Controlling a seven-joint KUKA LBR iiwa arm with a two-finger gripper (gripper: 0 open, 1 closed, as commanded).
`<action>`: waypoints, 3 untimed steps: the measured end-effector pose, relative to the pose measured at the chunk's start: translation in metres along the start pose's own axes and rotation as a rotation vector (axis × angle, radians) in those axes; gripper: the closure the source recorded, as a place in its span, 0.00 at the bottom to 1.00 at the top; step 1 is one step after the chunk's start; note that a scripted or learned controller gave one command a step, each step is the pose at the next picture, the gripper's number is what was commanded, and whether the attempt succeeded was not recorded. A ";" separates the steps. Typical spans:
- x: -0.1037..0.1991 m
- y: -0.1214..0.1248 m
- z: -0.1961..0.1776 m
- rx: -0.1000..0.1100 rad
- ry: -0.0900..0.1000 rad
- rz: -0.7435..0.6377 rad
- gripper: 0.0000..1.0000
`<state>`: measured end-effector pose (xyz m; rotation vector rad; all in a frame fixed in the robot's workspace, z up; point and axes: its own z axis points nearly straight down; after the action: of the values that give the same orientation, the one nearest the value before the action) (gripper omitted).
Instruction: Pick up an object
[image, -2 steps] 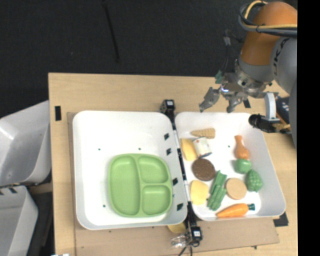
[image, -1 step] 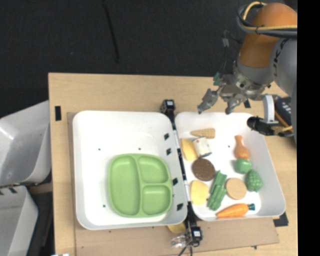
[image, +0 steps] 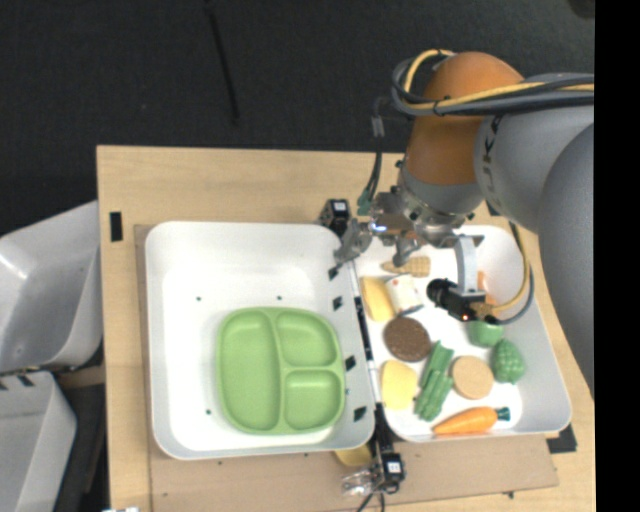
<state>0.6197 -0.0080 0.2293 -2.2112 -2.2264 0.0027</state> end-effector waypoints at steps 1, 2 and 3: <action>-0.006 0.003 -0.012 -0.006 -0.002 0.007 1.00; 0.013 -0.081 -0.002 0.002 -0.001 0.008 1.00; -0.006 -0.131 -0.151 -0.018 -0.001 0.005 1.00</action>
<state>0.4892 -0.0146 0.3812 -2.2265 -2.2305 -0.0157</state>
